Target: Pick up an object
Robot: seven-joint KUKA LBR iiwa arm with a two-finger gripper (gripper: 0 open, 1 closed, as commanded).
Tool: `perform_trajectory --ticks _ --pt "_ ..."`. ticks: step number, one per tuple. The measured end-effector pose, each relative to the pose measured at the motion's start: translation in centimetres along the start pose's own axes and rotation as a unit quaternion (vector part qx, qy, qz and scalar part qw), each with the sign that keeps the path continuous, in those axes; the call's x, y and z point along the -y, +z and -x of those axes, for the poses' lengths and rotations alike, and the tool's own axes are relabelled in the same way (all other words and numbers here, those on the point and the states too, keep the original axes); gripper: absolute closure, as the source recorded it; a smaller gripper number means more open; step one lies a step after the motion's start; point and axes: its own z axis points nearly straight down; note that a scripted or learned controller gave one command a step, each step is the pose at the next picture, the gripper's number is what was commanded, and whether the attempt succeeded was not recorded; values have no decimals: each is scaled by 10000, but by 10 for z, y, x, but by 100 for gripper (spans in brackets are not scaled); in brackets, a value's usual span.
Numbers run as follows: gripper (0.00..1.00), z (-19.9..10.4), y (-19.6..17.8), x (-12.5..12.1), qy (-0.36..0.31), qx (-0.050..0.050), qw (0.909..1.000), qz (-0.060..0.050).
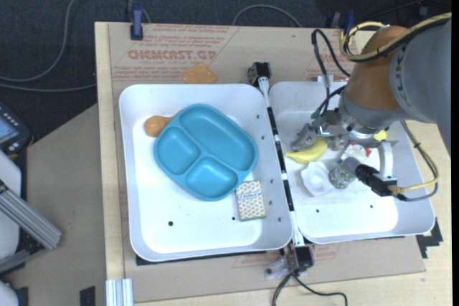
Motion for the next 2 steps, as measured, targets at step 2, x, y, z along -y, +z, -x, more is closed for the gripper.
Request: perform_trajectory --ticks 2 --pt "100 -74 -111 -18 -35 1 10000 87"
